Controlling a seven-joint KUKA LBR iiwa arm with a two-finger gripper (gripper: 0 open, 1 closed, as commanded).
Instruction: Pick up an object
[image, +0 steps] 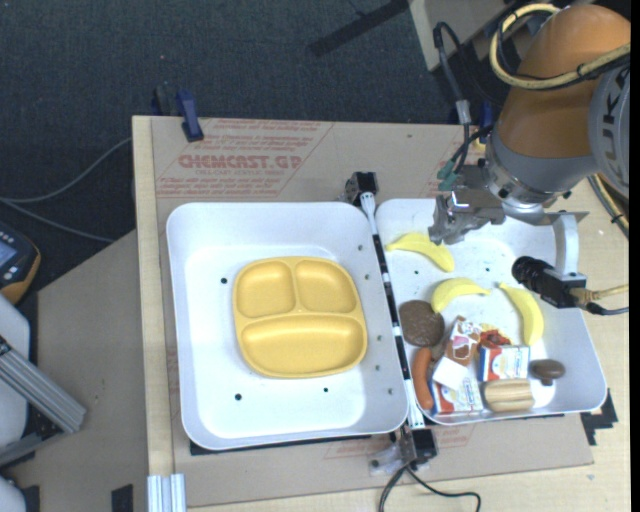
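Grey two-finger gripper (447, 228) hangs low over the right shallow white bin (590, 375), fingertips just above the small yellow plastic banana (421, 249) lying at that bin's far-left corner. Cannot tell how wide the claw stands; nothing visibly held. Likely target is that banana, apart from the clutter. Relative to it: two larger yellow bananas (500, 298) sit nearer the camera, then a brown round cookie-like piece (421, 323), red sausage (423, 378), small cartons (503, 362). Yellow three-compartment plastic plate (299, 316) sits in the left white bin (190, 300). To do it well: centre over the banana's middle, close across its narrow width, stay off the bin wall, lift straight.
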